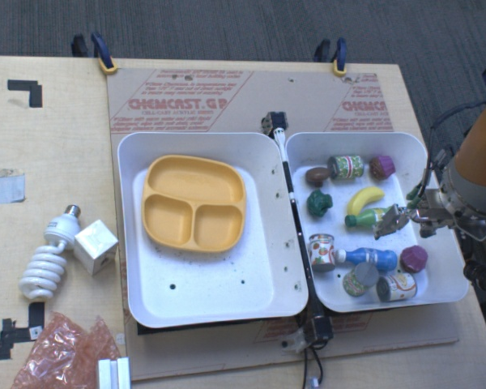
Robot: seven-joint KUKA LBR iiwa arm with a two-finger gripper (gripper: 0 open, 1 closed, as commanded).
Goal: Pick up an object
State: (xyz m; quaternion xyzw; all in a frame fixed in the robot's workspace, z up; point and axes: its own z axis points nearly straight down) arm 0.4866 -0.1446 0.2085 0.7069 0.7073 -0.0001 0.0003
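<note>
The left bin (146, 298) holds a yellow divided tray (194, 203). The right bin (445, 286), at three o'clock from it, holds the small items. The arm (474, 173) comes in from three o'clock, its gripper (395, 220) low over the bin's middle; whether it is released or clenched I cannot tell. A green bottle (364, 216) lies just at nine o'clock of the gripper, a banana (364, 198) at eleven o'clock and a blue bottle (371, 258) at seven o'clock. A light bulb (49, 254) rests outside, at nine o'clock of the bins.
</note>
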